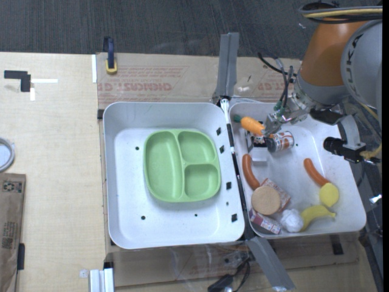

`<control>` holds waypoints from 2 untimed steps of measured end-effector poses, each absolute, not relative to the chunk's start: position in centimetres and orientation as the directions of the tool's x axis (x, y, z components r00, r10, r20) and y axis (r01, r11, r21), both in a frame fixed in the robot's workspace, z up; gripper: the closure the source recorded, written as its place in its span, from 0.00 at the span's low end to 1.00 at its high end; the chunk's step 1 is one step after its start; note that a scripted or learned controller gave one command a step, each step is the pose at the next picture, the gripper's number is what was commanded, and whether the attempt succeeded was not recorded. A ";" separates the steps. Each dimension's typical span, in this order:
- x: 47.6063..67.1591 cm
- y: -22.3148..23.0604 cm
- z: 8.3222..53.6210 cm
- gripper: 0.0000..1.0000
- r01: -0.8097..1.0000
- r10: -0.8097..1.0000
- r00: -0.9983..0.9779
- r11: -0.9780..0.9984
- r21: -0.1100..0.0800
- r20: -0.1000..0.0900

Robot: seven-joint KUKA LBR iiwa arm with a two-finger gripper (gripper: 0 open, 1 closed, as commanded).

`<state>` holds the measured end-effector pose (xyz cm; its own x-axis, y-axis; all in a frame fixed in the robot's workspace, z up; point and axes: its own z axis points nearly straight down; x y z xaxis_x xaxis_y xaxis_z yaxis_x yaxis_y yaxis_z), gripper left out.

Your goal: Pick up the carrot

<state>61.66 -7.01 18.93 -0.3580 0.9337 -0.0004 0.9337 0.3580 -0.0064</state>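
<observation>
Claw (269, 128) is low in the right white bin (348, 224), beside the small orange carrot (251, 125); its opening I cannot tell.

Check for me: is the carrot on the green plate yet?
No. The carrot lies in the right bin near its upper left corner, while the green plate sits in the left bin.
</observation>
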 end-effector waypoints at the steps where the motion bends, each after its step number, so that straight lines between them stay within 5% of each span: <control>1: 61.7 -7.0 19.6 1.00 0.932 0.932 -0.362 0.362 -0.011 -0.001; 2: 66.0 -10.6 25.4 1.00 0.999 0.999 -0.035 0.035 -0.003 -0.002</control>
